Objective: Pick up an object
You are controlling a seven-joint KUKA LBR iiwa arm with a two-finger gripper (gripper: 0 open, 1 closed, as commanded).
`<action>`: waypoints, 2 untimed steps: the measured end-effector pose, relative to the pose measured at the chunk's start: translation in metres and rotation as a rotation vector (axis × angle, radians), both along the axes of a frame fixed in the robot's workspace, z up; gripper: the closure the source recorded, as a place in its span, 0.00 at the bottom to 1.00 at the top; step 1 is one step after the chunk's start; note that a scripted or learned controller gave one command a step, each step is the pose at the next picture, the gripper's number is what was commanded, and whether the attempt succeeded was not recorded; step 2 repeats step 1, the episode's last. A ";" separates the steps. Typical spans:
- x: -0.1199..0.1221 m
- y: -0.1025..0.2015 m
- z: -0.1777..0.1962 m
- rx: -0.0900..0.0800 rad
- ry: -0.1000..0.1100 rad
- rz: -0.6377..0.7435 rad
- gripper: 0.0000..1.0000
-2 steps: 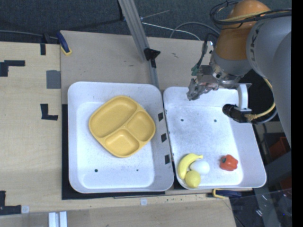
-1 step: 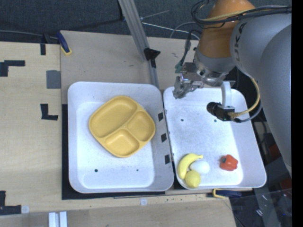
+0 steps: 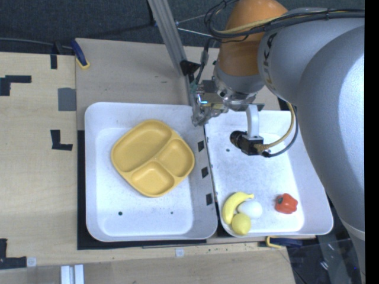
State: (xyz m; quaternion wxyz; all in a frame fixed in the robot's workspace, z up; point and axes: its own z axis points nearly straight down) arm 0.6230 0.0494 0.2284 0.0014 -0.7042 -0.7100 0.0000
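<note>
A yellow divided plate [image 3: 153, 157] lies in the left bin [image 3: 100, 218]. At the near end of the right bin [image 3: 308, 220] a yellow banana [image 3: 234, 203], a white ball [image 3: 252, 209], a yellow lemon [image 3: 241, 223] and a small red pepper-like toy [image 3: 286, 203] sit together. My gripper [image 3: 201, 115] hangs below the orange band over the far end of the ridge between the two bins. It is beyond the plate's far right corner and far from the fruit group. Nothing is seen held in it.
The big grey arm covers the right side and the far right corner of the right bin. A black fitting with a yellow cable [image 3: 247, 142] hangs over the right bin's middle. A slanted metal rail [image 3: 169, 34] stands behind the bins.
</note>
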 end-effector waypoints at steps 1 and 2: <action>-0.011 0.048 -0.008 -0.001 0.001 -0.002 1.00; -0.011 0.048 -0.008 -0.001 0.001 -0.002 1.00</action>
